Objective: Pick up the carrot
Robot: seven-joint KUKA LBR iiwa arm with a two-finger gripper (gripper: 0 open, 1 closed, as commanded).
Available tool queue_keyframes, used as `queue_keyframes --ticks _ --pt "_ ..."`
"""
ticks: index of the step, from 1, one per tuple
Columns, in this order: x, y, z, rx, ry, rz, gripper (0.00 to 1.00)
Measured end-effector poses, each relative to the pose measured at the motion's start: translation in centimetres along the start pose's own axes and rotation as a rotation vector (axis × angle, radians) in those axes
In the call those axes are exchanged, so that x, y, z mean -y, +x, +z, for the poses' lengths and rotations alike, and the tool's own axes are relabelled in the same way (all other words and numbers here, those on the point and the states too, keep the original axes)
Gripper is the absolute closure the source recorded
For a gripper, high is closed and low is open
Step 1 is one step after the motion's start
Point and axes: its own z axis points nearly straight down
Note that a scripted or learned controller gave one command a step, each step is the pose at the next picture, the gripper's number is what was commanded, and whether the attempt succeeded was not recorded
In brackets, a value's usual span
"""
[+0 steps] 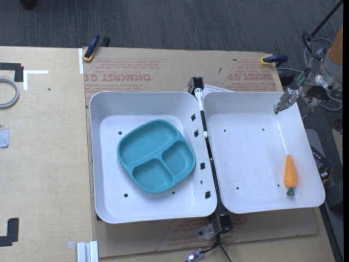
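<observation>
Arm (332, 64) cut off at right edge

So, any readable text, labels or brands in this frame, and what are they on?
Red print on the cardboard sheet above the bins, two blocks, upside down from this view: blurred; the large line may read "CHEMAST G.P", not certain.
Smaller red lines beneath: too small to read.
Carrot, teal plate: no text.

Right bin (245, 146): floor open across left and middle; one carrot (290, 172) lies close beside right wall, green tip toward near rim, tight room on that side. End effector (287, 99) over far right corner. Left bin (103, 146): teal divided plate (156, 155) takes centre, margins free. Clips line the shared wall.
</observation>
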Motion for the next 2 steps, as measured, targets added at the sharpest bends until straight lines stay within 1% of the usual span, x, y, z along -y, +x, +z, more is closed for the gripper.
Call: queue_keyframes --ticks 1,2 --pt "5.4 -1.5 13.4 -0.013 0.008 -0.003 0.0" --pt "8.5 -1.5 13.7 -0.009 -0.003 -0.005 0.0"
